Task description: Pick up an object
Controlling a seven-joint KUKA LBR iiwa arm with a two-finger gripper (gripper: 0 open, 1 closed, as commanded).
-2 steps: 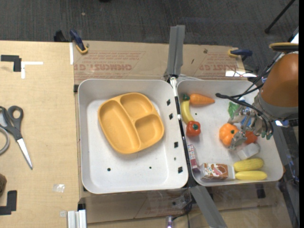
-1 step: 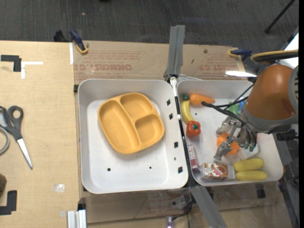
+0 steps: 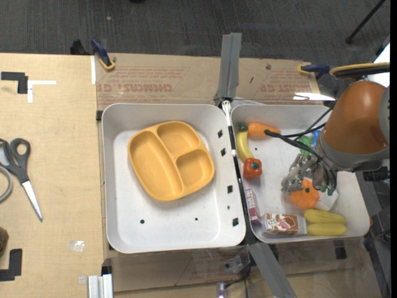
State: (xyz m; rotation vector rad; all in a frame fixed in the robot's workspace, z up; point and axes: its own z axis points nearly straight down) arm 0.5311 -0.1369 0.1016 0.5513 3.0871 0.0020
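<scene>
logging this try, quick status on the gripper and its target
Gripper low in right white bin, over the small orange round fruit. No grasp visible. Yellow corn cobs lie close beside.

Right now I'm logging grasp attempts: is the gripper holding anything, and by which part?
Cannot be told. The gripper sits right over an orange toy, its grip hidden.

My arm (image 3: 363,148) was grey, with wide orange rounded band above wrist. Black cables ran along side. My gripper (image 3: 304,177) was bare grey metal.
</scene>
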